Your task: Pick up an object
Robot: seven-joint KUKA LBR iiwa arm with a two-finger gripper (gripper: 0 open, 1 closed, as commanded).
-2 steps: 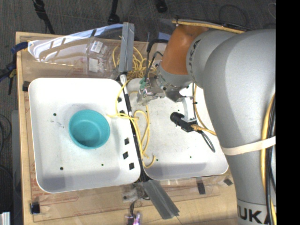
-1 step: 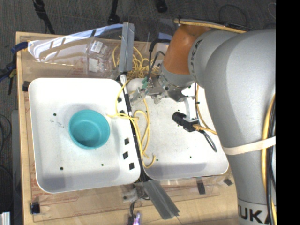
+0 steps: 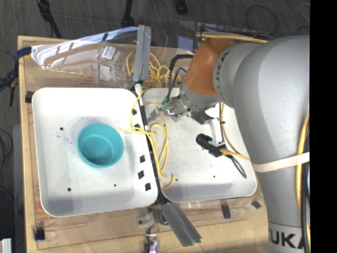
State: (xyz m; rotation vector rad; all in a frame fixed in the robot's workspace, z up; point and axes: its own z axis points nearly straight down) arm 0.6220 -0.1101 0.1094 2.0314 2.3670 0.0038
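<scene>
A teal bowl (image 3: pixel 100 144) stands upright in the left bin (image 3: pixel 52 183), a little left of its middle. My gripper (image 3: pixel 171 109) hangs over the far left corner of the right bin (image 3: pixel 205 191), close to the wall between the two bins. The grey arm with its orange band (image 3: pixel 202 70) covers much of the right bin's far and right side. A small green spot (image 3: pixel 165 106) shows at the gripper's tip; I cannot make out what it is. The bowl lies well to the left of the gripper, across the divider.
Loose yellow cables (image 3: pixel 155 136) loop over the divider between the bins and pile up behind them (image 3: pixel 152 70). A clear plastic sheet (image 3: pixel 79 57) lies on the bench behind the left bin. The wooden bench edge (image 3: pixel 105 225) runs along the front.
</scene>
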